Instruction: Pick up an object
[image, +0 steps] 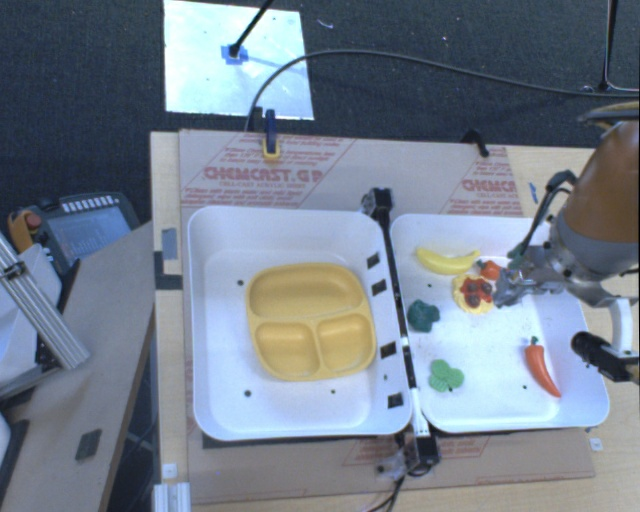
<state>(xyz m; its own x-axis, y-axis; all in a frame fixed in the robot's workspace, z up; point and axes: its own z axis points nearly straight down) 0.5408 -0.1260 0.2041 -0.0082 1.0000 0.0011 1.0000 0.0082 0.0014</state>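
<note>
The right bin (575, 400) holds several toy foods. A yellow banana (446, 261) lies near its back edge. Just below it lies a yellow piece with red bits (473, 293), with a small red-orange piece (489, 269) at its upper right. A dark green broccoli (423, 316) and a light green leafy piece (446, 377) sit toward the bin's left side. An orange carrot with a green top (541, 368) lies at the right. My gripper (507, 289) hangs low at the right edge of the yellow and red piece, reaching in from the right.
The left bin (220, 380) holds a yellow divided plate (308, 319). A black divider with clips (393, 310) runs between the bins. A pendant (88, 230) and a metal rail (40, 310) lie on the side table at left.
</note>
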